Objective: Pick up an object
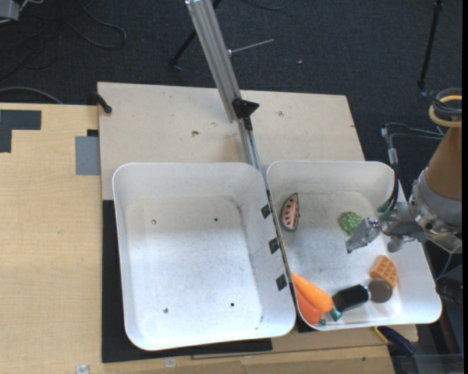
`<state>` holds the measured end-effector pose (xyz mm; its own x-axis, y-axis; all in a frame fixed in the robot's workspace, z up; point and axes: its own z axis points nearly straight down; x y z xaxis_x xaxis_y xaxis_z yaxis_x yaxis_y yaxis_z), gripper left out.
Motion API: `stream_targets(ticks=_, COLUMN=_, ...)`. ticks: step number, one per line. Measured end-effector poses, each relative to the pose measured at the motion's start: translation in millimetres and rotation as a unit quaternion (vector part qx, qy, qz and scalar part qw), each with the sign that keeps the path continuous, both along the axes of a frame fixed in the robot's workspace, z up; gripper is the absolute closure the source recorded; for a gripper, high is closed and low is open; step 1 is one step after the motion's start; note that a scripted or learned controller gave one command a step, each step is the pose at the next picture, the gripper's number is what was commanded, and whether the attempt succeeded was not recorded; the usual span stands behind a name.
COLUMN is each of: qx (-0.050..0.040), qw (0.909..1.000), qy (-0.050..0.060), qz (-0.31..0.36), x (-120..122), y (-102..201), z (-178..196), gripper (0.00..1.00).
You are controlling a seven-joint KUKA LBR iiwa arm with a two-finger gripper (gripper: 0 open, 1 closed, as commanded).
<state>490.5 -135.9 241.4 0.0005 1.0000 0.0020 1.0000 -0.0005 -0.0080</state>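
Camera view is showing the gripper point(381, 235) being held low over the right bin point(327, 176), its fingers spread open with nothing gripped between them. A green leafy toy point(349, 222) is lying just left of the fingers, toward the far side. A waffle-cone toy point(383, 276) is resting just nearer, its long axis running near to far.

We see two bins, the left bin point(140, 201) and the right bin point(327, 174), of smooth white plastic with a dull sheen, speckled with dark marks. The bench point(171, 123) looks like pale matt wood. The slanted rail point(215, 45) is ribbed grey metal. The gripper point(381, 237) looks like dull grey metal. The carrot point(312, 294) looks like glossy orange plastic; the waffle piece point(383, 270) has a ridged surface.
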Motion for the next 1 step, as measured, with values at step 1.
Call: stream_targets(ticks=1, qx=0.0003, qw=1.0000, qy=0.000, qz=-0.001, x=2.6, y=9.4, z=-48.9, gripper=0.00)
